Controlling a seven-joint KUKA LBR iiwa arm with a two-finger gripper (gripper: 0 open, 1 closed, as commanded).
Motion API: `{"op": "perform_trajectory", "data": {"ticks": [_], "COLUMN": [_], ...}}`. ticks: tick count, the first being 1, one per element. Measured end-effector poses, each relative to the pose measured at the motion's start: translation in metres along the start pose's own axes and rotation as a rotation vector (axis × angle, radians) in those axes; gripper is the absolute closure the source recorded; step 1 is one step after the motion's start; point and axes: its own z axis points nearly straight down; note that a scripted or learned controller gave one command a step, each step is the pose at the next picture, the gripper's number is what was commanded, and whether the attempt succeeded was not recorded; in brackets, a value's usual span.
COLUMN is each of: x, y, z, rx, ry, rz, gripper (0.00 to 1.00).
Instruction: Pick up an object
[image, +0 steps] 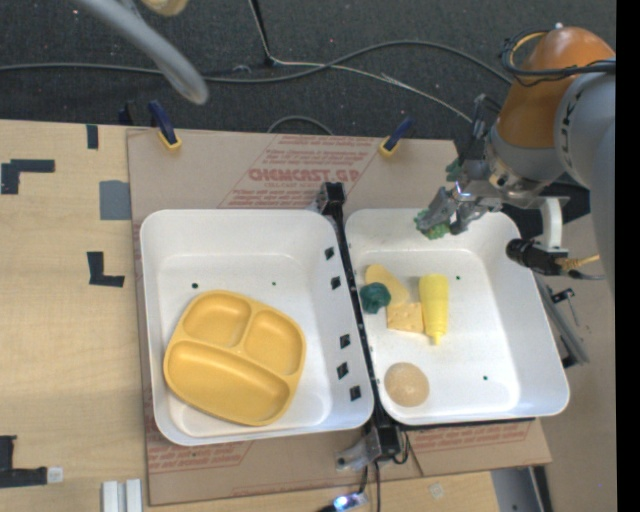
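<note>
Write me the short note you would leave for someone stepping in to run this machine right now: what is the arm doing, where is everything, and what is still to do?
End effector: raised over the far edge of the right bin, with a small green object between its fingers.
Right bin: yellow corn-like piece, pale yellow wedge, teal ball, a pale yellow item behind the ball, and a tan round disc near the front.
Left bin: yellow divided plate.
Done: a pick looks made, if the green object really is gripped.
Left: confirm that the grip holds.
</note>
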Motion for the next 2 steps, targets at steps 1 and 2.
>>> {"op": "perform_trajectory", "data": {"ticks": [1,2], "x": [0.001,0.053], "y": [-0.009,-0.023], "z": [-0.053,-0.058], "rx": [-0.001,0.004], "ry": [0.0,0.002], "rz": [0.0,-0.004], "gripper": [1.0,1.0]}}
